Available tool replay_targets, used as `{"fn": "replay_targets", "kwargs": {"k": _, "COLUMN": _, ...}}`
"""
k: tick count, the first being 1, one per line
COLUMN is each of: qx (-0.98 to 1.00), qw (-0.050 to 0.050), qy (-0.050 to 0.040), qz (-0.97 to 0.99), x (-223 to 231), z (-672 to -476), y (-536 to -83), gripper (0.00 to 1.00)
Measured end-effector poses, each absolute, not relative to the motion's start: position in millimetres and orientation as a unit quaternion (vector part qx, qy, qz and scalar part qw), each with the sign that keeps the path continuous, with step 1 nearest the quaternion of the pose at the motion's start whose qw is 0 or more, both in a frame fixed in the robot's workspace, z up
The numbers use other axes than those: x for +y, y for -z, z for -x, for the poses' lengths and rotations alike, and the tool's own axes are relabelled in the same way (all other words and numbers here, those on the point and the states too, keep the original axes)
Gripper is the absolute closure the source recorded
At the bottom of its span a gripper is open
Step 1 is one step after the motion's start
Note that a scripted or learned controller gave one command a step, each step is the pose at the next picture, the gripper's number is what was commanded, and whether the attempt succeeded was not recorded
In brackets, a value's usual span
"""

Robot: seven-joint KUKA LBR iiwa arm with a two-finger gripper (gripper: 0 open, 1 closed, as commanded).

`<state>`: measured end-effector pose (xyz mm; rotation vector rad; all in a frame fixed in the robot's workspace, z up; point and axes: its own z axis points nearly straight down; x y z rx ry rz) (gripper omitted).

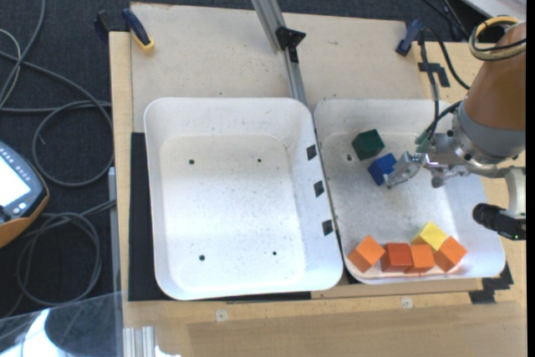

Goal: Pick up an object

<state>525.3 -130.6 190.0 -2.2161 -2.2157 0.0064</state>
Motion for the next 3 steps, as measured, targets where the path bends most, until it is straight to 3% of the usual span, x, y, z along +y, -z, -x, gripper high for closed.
{"fn": "replay_targets", "kwargs": {"k": 1, "qx": -0.707, "qw": 0.004, "qy": -0.0020, "qz": 0.707, "x": -131, "z": -524.1, "y": -126, "gripper": 0.00}}
{"fn": "replay_targets", "kwargs": {"k": 2, "qx": -0.707, "qw": 0.000, "qy": 0.0011, "qz": 0.707, "x": -131, "z": -526.7, "y": -141, "gripper": 1.00}}
{"fn": "replay_targets", "kwargs": {"k": 3, "qx": -0.708, "qw": -0.003, "qy": 0.0017, "qz": 0.707, "x": -132, "z": -527.8, "y": -184, "gripper": 1.00}}
